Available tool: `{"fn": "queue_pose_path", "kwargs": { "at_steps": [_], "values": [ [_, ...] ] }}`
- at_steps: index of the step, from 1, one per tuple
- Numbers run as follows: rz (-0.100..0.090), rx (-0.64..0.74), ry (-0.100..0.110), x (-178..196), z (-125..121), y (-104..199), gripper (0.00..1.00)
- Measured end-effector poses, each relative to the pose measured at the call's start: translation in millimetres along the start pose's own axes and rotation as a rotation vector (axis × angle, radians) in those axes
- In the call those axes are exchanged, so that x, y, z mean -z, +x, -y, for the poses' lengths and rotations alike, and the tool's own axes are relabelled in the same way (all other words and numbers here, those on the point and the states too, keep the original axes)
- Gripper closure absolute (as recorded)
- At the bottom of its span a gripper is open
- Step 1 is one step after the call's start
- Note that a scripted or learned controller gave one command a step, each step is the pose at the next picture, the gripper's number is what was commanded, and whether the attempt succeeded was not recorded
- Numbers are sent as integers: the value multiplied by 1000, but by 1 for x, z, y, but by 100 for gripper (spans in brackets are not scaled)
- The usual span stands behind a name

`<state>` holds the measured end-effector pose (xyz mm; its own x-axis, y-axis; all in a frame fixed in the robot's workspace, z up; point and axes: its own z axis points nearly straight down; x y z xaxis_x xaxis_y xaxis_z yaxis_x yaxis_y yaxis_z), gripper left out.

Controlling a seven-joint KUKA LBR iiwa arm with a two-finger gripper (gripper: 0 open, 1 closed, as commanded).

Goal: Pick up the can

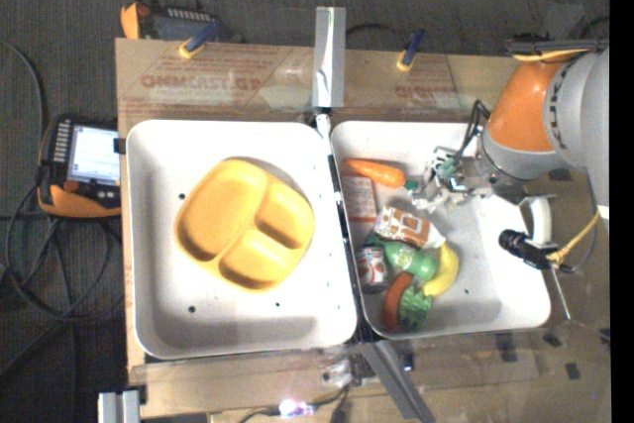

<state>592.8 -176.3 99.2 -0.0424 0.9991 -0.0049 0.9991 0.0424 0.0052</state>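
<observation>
While the gripper (448,175) hangs over the upper part of the right bin (495,297), the can (371,265) lies untouched near that bin's left wall, low in the pile. Whether the gripper is open or closed cannot be told; its end is a small dark tangle against the white floor. By the look of things the step in hand is the approach, with nothing picked up yet. The next move would call for a shift left and toward the bin's lower edge, then a descent on the can, which sits tight against a green toy (414,263) and a packet (406,227). The can is a short cylinder with a red label. A carrot (374,172) is smooth and tapered. The left bin (149,307) holds a glossy yellow tray (246,222) with moulded compartments.
</observation>
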Motion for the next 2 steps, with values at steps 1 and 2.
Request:
{"fn": "queue_pose_path", "kwargs": {
  "at_steps": [1, 2],
  "values": [
    [1, 1, -3, 1, -1, 0, 0],
    [-10, -445, 2, -9, -56, -26, 0]
  ]
}}
